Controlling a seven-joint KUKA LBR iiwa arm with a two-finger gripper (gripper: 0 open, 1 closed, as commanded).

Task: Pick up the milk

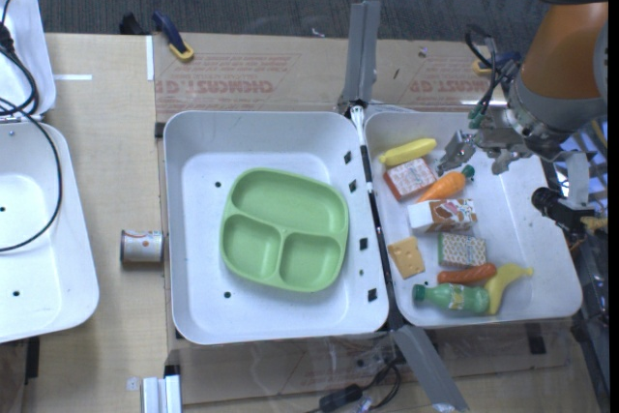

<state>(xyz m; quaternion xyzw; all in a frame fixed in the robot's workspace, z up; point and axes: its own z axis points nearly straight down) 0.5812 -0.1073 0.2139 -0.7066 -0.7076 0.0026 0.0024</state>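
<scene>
The milk (437,215) is a small white carton with a printed side, lying in the middle of the right bin (551,256). It rests just below an orange carrot (445,186). My gripper (480,152) hovers over the upper part of that bin, above and to the right of the milk, close to the carrot's green tip. Its two fingers stand apart with nothing between them. The grey and orange arm reaches in from the upper right.
Around the milk in the right bin lie a yellow piece (407,151), a red-and-white box (410,177), a cracker (406,256), a patterned box (462,250), a banana (510,282) and a green bottle (451,298). The left bin (193,169) holds a green divided plate (284,229). A small can (143,247) lies on the bench.
</scene>
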